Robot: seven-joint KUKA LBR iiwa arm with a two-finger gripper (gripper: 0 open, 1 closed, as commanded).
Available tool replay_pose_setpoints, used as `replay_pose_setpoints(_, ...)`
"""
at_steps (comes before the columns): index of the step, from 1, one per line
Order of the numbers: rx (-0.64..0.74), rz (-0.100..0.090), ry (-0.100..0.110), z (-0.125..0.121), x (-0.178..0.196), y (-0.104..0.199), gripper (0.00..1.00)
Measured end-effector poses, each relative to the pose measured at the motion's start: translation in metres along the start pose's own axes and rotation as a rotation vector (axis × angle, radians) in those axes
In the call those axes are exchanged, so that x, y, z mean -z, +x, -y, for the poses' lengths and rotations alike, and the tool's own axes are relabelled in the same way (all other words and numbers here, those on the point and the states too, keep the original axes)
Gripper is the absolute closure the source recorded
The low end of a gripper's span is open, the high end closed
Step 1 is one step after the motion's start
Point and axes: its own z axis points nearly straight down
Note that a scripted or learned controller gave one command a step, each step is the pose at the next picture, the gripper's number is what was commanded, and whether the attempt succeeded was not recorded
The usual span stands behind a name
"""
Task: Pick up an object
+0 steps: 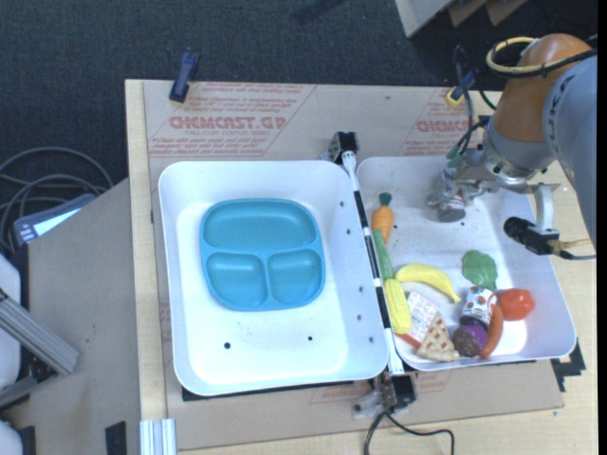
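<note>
The right bin [417,173] holds toy food: a carrot [381,219], a banana [429,279], a corn cob [395,304], a green leaf [480,267], a red tomato [515,302], a pizza slice [435,339], a small can [478,304] and a purple piece [469,337]. My gripper [449,201] hangs low over the bin's far part, above bare floor and apart from the food. Its fingers are too small and dark to read.
The left bin [180,254] carries a blue divided plate [263,252]. A black clamp [343,144] sits at the top of the rim between the bins. A blue clip [183,76] lies on the cardboard at the far left. Cables trail at the bench's right edge.
</note>
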Motion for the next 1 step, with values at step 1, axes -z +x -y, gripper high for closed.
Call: replay_pose_setpoints(1,0.0,-0.002,-0.002,-0.0101,0.0906,0.08,1.0)
